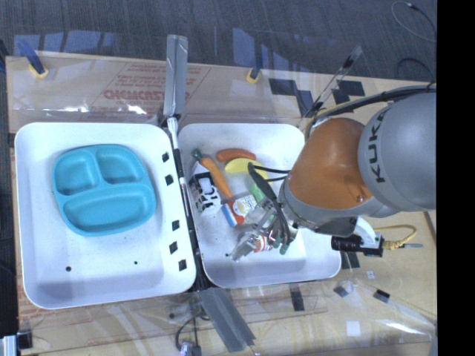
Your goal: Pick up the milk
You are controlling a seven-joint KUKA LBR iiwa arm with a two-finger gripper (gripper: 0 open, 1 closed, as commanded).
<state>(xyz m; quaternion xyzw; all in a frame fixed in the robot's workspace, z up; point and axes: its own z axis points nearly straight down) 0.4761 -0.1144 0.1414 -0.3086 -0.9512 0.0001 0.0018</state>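
Over the right bin, near the bench's front edge, my hand hung low; I could not tell its grip. The milk lay by that bin's left wall, beside a carrot.

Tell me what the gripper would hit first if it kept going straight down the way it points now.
Probably the white floor of the right bin, just beside the milk carton. The gripper hangs low over the bin's near side; depth is hard to judge from this slant.
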